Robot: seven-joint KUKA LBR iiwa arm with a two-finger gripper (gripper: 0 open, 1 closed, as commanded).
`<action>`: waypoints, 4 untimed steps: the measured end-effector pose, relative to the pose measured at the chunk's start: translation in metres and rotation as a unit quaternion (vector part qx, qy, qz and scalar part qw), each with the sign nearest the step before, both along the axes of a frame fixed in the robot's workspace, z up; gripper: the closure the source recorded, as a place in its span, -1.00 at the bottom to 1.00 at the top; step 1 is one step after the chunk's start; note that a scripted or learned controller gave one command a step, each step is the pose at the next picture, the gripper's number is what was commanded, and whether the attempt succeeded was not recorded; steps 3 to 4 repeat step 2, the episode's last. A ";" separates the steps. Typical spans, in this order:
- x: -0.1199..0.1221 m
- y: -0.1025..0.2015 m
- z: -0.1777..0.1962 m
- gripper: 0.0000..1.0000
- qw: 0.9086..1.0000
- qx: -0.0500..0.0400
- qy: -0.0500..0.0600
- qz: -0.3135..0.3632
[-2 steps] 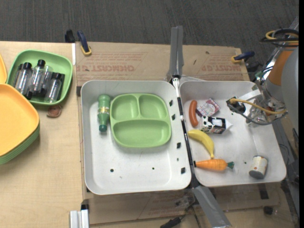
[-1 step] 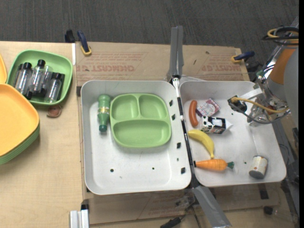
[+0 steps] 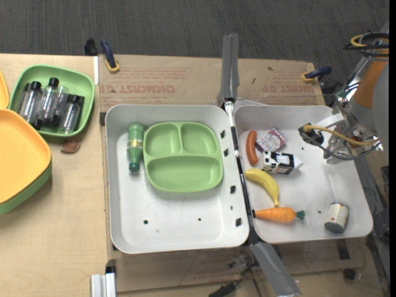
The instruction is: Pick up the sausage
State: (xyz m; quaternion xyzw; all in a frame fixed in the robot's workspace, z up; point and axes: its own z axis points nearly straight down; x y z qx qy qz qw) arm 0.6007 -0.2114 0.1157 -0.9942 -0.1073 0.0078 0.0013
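The sausage (image 3: 250, 147) lies in the right bin (image 3: 352, 190), near that bin's left wall and toward the far end, lengthwise along the wall. Just to its right sits a small pink and white packet (image 3: 271, 139), and below that a black and white carton (image 3: 279, 163) lies on its side. A banana (image 3: 265, 183) curves below the sausage, close to the same wall, and a carrot (image 3: 278, 215) lies crosswise near the bin's front edge with its green tip pointing right. A pale can (image 3: 336, 218) rests in the front right corner. The gripper (image 3: 335, 151) hangs over the right side of this bin, well apart from the sausage and with nothing seen in its grasp; whether it is released or clenched cannot be told from this angle. The left bin (image 3: 124, 221) holds a green divided plate (image 3: 183, 156) and, just beside it on the left, a green bottle (image 3: 134, 146) lying flat. On the bench to the left stand a green tray (image 3: 86, 91) of small dark-capped bottles and a stack of yellow plates (image 3: 21, 166).
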 end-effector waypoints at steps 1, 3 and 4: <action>-0.001 0.000 0.008 1.00 1.000 0.000 0.002 0.001; -0.001 0.000 0.016 1.00 1.000 0.000 0.003 0.002; -0.001 0.000 0.016 1.00 1.000 0.000 0.003 0.002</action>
